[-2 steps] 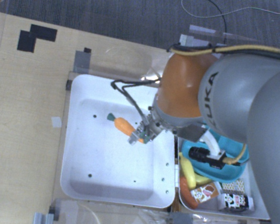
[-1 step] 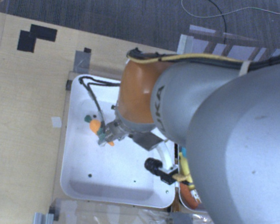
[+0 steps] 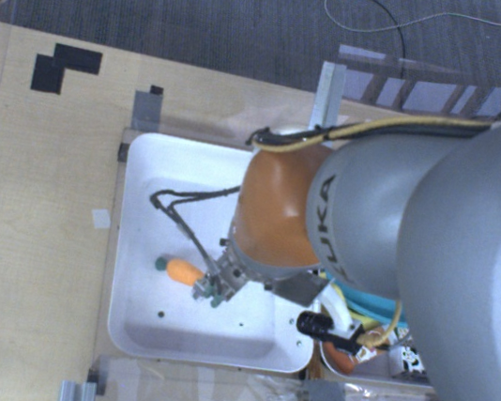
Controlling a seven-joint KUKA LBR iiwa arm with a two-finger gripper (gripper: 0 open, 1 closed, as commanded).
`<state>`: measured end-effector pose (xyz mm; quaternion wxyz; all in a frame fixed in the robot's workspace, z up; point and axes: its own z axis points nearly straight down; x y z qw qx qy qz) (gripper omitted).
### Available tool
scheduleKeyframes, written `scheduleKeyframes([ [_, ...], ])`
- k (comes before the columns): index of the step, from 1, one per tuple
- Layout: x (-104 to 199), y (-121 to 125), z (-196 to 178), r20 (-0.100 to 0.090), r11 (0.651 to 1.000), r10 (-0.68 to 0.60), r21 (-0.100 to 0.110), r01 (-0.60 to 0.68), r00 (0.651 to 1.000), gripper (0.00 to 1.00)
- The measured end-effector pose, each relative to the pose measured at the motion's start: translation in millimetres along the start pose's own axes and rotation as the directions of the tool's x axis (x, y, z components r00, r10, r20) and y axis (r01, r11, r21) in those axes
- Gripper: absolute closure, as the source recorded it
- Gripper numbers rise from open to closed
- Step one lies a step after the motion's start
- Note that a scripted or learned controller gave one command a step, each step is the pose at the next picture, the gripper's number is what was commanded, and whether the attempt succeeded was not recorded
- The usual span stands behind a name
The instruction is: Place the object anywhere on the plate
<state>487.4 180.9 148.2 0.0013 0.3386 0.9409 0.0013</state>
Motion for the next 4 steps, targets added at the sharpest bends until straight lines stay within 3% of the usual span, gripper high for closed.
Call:
scheduleKeyframes([
  [1, -50, -59, -37, 0.003, 1.0, -0.014, -0.002, 0.014, 1.0, 1.0],
  [2, -50, -59, -37, 0.003, 1.0, -0.015, -0.002, 0.015, 1.0, 0.0],
  [3, -51, -57, -48, 0.007, 1.0, -0.014, -0.007, 0.014, 1.0, 1.0],
  [4, -32, 0, 44, 0.003, 0.877, 0.48, -0.012, -0.48, 0.877, 1.0],
])
